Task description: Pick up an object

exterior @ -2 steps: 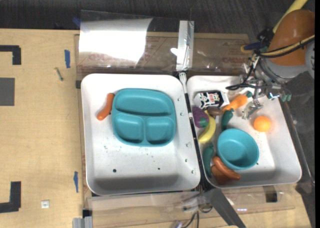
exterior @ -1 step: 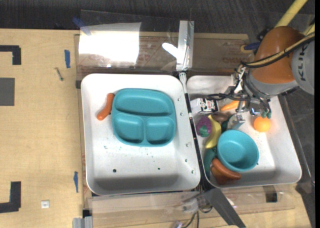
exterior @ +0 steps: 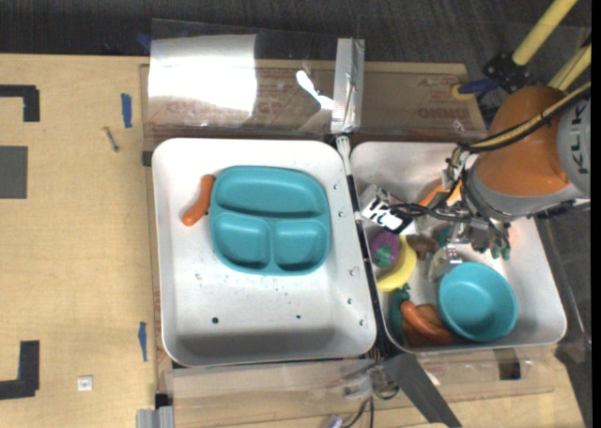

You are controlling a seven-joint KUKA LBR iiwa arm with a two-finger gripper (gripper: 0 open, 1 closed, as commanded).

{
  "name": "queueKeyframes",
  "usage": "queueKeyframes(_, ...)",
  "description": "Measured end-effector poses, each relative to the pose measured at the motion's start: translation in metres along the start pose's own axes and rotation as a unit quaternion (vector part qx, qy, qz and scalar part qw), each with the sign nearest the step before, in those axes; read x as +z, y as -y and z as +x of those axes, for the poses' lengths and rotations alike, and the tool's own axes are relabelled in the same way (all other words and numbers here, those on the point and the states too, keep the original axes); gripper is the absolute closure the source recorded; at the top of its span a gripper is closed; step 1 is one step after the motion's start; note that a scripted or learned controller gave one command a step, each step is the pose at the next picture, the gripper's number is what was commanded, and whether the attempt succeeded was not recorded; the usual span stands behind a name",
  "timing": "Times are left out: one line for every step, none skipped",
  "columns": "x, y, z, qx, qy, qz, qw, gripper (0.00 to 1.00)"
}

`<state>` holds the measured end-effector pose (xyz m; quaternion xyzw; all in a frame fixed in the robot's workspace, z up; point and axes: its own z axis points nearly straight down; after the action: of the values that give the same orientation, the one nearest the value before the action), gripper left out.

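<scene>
Here, gripper: lowered into the right bin, above the teal bowl; whether it is released or clenched cannot be told from this slant.
Arm: grey with orange band, reaching in from the right.
Teal bowl: upright, near the bin's front, just below the gripper.
Yellow piece: left of the bowl, touching a purple item.
Orange-red toy: front corner, against the bowl.
Black-and-white card: by the bin's left wall.
Left bin: holds a teal divided tray with an orange carrot just beside its left edge.
</scene>
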<state>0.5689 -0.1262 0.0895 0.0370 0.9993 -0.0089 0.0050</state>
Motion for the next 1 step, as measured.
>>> queueKeyframes(-0.0055, 0.0171, 0.0635, 0.073, -0.004, -0.008, 0.9973, 0.0)
